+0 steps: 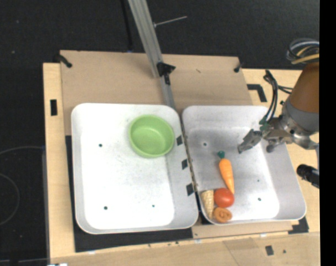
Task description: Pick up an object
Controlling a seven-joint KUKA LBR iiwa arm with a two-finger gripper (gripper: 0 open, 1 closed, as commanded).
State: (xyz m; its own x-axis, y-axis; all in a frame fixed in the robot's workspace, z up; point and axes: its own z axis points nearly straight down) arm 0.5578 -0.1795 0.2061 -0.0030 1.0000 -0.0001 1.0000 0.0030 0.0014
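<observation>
Where the right bin (278, 204) dips toward its near-left corner, a carrot (227, 173) lies, with a tomato (223, 198) just nearer. Gripper (258, 140) hangs above the bin's far right, fingers spread, pinching nothing. Green bowl (151, 136) sits in left bin (101, 204).

A pale wooden worktop (57, 148) sits on a dark, near-black floor (24, 26). A brown board (112, 79) covers its far part. A grey metal pole (145, 29) slants from the top edge down toward the worktop's middle. Thin cables (7, 176) curl on the floor at left. Light is even and soft.
</observation>
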